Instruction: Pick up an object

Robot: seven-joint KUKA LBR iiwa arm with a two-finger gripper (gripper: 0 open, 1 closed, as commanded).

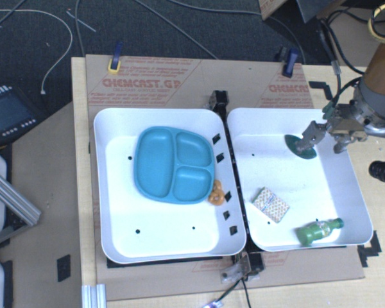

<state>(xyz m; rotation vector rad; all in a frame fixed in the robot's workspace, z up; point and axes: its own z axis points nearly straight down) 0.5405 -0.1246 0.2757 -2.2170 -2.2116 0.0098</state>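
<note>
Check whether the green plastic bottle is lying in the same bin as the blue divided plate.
No, the green plastic bottle lies in the right white bin, while the blue divided plate sits in the left white bin.

We see a bench topped with a brown board printed in red, held by two blue clamps at its far edge. Directly on the board sit two white bins, touching side by side: the left bin and the right bin.
</note>
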